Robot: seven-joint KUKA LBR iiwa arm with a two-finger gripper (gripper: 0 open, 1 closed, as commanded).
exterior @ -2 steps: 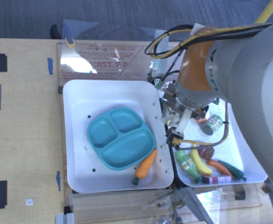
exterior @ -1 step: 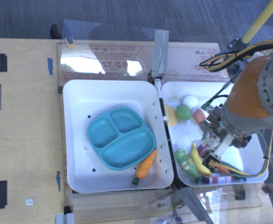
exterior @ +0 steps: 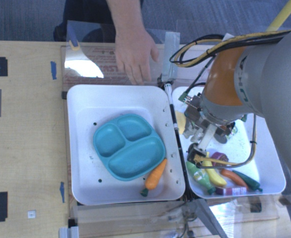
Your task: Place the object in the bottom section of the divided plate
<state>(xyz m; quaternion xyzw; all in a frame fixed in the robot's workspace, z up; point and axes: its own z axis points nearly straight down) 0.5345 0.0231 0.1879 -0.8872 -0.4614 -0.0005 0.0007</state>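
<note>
Reaching into the crowded toys (exterior: 220, 175) in the right bin (exterior: 272, 148), the gripper (exterior: 197, 155), grip state unclear, could snag several or none, while the plate (exterior: 129, 146) waits in the left bin (exterior: 81, 133).

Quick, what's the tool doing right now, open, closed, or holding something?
Tool: low in the right bin, over the toy vegetables; whether it is open, closed or holding anything cannot be told.

1 camera | above bench (exterior: 21, 133) | slanted down | both bins (exterior: 81, 148)
</note>
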